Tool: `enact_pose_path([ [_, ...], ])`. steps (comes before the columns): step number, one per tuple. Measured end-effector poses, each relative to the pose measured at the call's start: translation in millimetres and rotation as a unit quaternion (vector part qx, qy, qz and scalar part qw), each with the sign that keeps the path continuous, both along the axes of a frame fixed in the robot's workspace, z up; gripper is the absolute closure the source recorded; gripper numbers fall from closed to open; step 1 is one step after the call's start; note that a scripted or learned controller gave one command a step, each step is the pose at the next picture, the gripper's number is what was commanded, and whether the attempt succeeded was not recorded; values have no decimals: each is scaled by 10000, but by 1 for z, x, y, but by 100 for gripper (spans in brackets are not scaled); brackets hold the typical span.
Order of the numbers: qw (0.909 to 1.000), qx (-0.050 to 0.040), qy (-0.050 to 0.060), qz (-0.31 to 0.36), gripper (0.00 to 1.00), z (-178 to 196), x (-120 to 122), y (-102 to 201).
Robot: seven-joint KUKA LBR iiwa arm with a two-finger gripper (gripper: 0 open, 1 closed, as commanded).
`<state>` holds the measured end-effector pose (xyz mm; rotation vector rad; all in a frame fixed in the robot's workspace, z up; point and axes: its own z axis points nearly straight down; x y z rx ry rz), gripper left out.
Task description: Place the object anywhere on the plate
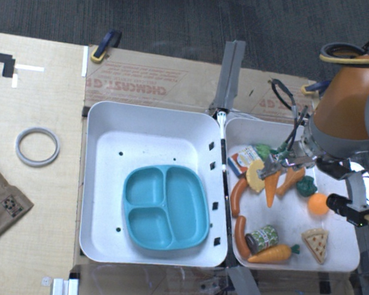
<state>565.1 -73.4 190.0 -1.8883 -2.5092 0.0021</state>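
Nearest the camera in the right bin (347, 260) lie a carrot (270, 254), a small can (262, 238) just beside it, a sausage (241, 235) along the left wall and a wedge of toy sandwich (315, 244) to the right. In the left bin (102, 167) the blue plate (164, 206) sits bare, with three compartments, a little near of the middle.

Farther back in the right bin, a second carrot (271, 186) hangs point-down under the gripper (282, 163); its top seems to be between the jaws, so they look closed on it, though the contact is small and partly hidden. This carrot, over the far-left part of the right bin, is probably the thing to be placed. A yellow slice (256, 175) sits just beside it, an orange ball (318, 203) and a green piece (306, 186) to the right.

The carrot looks like light, stiff, smooth plastic: not fragile, but tapered and slippery, likely to swing or slide out. A hold across the thick upper end should be safest. The plate is well apart, to the left.

On the surface at far left lies a tape ring (38, 146).
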Motion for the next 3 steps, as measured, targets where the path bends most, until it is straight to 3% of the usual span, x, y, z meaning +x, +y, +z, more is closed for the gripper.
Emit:
enact_pose_path([
  [1, 9987, -4, 23, -513, 100, -1, -22, 68],
  [2, 10000, -6, 21, -26, 100, -1, -78, 113],
  [3, 10000, -5, 19, -27, 0, -1, -78, 112],
])
